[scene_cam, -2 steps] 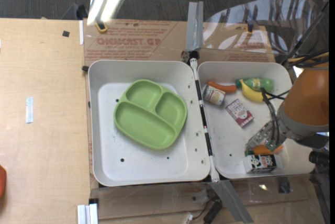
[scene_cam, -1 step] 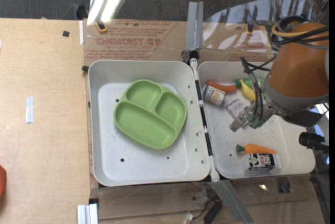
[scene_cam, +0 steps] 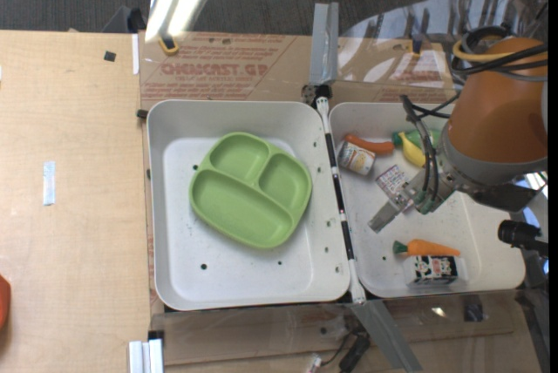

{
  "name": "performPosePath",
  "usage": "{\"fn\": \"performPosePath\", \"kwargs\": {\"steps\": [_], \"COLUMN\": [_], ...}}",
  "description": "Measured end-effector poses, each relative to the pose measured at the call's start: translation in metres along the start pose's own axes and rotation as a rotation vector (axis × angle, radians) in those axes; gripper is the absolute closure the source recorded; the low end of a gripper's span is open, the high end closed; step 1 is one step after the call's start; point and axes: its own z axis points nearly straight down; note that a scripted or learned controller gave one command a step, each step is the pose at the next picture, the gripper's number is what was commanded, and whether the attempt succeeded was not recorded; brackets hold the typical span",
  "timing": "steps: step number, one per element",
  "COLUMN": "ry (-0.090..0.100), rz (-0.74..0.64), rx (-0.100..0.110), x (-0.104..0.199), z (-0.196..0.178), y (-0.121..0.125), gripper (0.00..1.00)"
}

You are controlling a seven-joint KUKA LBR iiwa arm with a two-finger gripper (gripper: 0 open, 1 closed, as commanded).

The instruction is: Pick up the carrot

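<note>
While the carrot (scene_cam: 425, 247) lies untouched on the right bin (scene_cam: 488, 280) floor, just in front of the pincer (scene_cam: 403, 204) and touching a black-and-white carton (scene_cam: 434, 269) nearer still, the pickup is all ahead. The pincer hangs above the bin with nothing between its fingers; open or closed, I cannot tell. Beyond it lie a small jar (scene_cam: 356, 157) and a banana (scene_cam: 411, 150).

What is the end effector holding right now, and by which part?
Nothing. The end effector hangs over the right bin with nothing between its fingers. The carrot lies apart from it on the bin floor, next to the small black-and-white carton.
</note>
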Motion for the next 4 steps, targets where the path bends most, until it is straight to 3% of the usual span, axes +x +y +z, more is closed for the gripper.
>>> {"fn": "performPosePath", "kwargs": {"steps": [1, 2, 3, 4], "ry": [0.001, -0.005, -0.003, -0.001], "rz": [0.044, 0.111, 0.113, 0.277], "rx": [0.000, -0.005, -0.005, -0.001], "x": [-0.091, -0.088, -0.088, -0.153], "z": [0.057, 0.131, 0.122, 0.142], "y": [-0.053, -0.064, -0.063, -0.105], "gripper": [0.00, 0.00, 1.00, 1.00]}}
